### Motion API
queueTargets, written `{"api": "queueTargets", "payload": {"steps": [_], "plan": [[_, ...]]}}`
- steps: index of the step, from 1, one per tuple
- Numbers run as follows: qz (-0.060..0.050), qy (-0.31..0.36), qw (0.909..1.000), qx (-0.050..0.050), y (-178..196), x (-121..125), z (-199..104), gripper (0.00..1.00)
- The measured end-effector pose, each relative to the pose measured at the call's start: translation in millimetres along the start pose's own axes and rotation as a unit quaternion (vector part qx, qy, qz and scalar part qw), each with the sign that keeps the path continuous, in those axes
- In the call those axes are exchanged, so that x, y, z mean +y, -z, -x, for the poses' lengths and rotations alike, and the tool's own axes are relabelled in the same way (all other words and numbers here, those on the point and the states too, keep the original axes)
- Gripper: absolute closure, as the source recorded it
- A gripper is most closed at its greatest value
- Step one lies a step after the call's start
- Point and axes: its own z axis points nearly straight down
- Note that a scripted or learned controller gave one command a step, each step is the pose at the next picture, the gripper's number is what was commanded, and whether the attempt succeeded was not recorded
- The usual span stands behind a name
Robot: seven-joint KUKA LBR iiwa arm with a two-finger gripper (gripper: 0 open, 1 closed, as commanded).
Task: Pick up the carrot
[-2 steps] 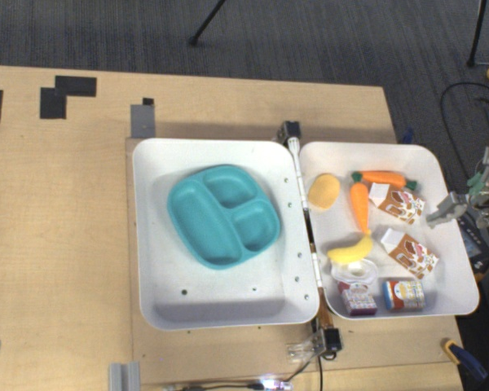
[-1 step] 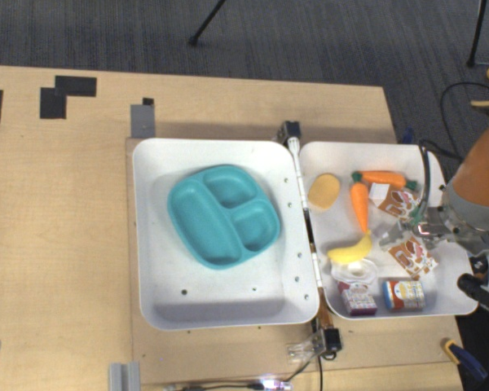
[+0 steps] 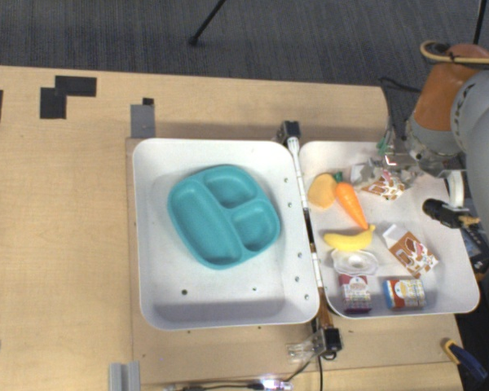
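At the near edge of the right bin (image 3: pixel 464 300) two small cans (image 3: pixel 356 292) stand side by side, with a snack packet (image 3: pixel 411 252) and a banana (image 3: pixel 348 239) just beyond. Farther in, the carrot (image 3: pixel 351 204) lies free on the bin floor, its leafy end touching a yellow fruit (image 3: pixel 321 191). The left bin (image 3: pixel 151 218) holds a teal divided plate (image 3: pixel 222 215). At the far right the hand (image 3: pixel 393 163) hangs over another packet (image 3: pixel 385 187); whether it is clenched or released I cannot tell.

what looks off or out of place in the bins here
Nothing stands out. The carrot lies whole in the right bin among other small items; the teal divided plate sits flat in the left bin.
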Motion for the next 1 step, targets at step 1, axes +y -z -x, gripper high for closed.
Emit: {"api": "queueTargets", "payload": {"steps": [1], "plan": [[0.030, -0.060, 0.9977, 0.001, 1.8, -28.3, -74.5, 0.00]]}}
